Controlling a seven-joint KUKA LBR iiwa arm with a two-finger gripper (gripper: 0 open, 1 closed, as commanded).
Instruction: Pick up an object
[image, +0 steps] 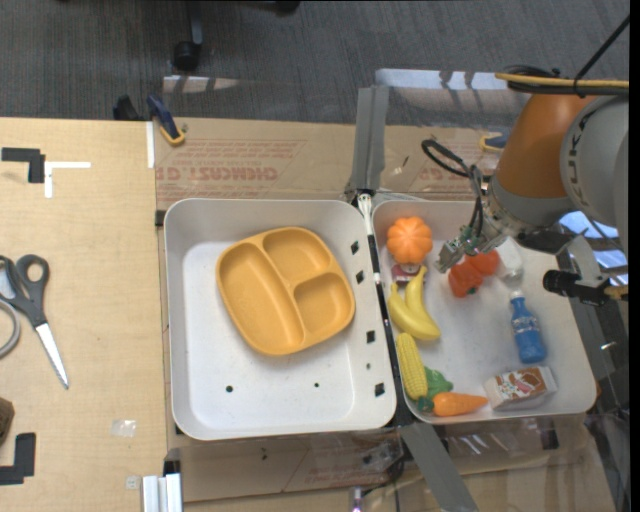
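The two-finger gripper (462, 250) hangs low in the right white bin (560, 400), touching a red-orange lumpy toy (473, 274); whether it grips cannot be told (fingers blurred). The round orange pumpkin-like toy (409, 239) sits just left, a yellow plastic banana (413, 310) nearer. Open floor lies between toy and blue bottle (527, 332).

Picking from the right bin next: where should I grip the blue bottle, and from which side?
Grip the blue bottle across the middle of its body, coming straight down from above. It lies flat on the right bin floor, cap toward the far edge, with bare floor along both long sides. The juice carton sits just past its base, so closing across the width looks safer than end to end.
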